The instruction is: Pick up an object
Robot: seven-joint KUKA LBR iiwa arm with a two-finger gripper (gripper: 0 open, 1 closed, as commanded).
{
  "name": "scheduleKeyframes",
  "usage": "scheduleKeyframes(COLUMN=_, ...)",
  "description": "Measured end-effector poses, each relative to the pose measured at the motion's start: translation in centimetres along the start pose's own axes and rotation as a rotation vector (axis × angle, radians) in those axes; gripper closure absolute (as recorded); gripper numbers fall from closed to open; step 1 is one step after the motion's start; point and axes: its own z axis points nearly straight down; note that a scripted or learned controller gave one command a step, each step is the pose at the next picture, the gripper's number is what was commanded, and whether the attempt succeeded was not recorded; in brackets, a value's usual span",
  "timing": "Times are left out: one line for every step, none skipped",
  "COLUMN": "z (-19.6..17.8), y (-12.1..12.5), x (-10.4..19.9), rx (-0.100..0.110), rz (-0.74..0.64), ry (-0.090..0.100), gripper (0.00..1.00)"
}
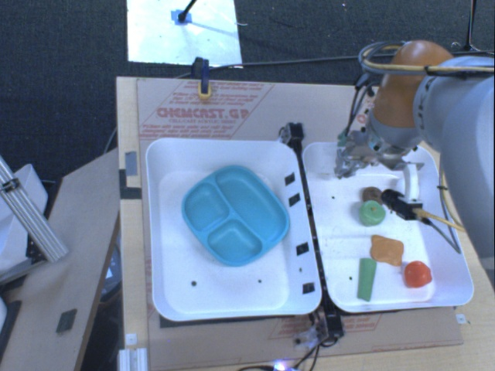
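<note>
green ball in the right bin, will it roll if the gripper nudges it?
Probably. The green ball looks round and smooth, so a sideways push may send it rolling. A brown object sits right behind it and might stop it. Its curved sides could slip from a loose pinch.

Dark speckled carpet floor [62, 60] surrounds a pale wooden worktop [131, 230]. A shiny white square sheet [182, 22] lies on the floor behind it. A ribbed aluminium bar [31, 215] slants at the left edge.
</note>
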Motion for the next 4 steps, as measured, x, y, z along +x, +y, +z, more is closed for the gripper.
scheduleKeyframes(z=-6.4, y=0.2, x=0.2, rx=-0.002, rz=0.003, ry=0.000, gripper=1.00)
scheduleKeyframes(z=-12.5, y=0.2, x=1.1, rx=-0.004, rz=0.001, ry=0.000, gripper=1.00)
scheduleKeyframes(z=-15.9, y=0.4, x=1.1, rx=-0.002, rz=0.001, ry=0.000, gripper=1.00)
scheduleKeyframes(z=-15.4, y=-1.8, x=6.9, rx=0.004, rz=-0.001, ry=0.002, gripper=1.00)
